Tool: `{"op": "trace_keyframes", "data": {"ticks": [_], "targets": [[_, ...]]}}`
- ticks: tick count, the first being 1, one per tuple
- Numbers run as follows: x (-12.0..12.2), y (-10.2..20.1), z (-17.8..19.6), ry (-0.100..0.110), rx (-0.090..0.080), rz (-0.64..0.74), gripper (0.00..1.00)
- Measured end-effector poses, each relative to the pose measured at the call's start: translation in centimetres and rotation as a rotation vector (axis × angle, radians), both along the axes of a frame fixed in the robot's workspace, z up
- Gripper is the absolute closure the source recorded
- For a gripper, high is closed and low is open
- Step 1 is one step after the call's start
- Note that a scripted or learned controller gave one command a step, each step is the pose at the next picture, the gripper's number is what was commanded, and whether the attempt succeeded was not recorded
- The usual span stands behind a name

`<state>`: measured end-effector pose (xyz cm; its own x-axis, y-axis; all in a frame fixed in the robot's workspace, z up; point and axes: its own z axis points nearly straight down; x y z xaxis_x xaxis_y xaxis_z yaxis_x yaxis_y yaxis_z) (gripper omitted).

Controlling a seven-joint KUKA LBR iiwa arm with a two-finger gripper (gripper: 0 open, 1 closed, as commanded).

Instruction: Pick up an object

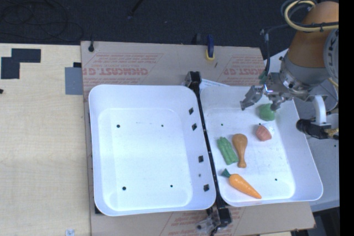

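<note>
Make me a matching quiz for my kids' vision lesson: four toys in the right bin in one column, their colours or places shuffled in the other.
Things:
1. carrot
2. drumstick
3. green ball
4. pink toy

Descriptions:
A. just under the gripper
B. orange, nearest the bin's front edge
C. tan, beside the green stick
D. between the ball and the drumstick

Pairs: 1-B, 2-C, 3-A, 4-D
</note>
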<state>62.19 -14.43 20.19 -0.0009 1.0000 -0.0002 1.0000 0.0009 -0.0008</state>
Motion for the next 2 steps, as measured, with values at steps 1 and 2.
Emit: {"op": "trace_keyframes", "data": {"ticks": [1,2], "targets": [[-5.9,-7.3,-7.5,0.012,0.001,-0.007,0.0],[-5.6,-7.2,-6.0,0.003,0.001,-0.007,1.0]]}}
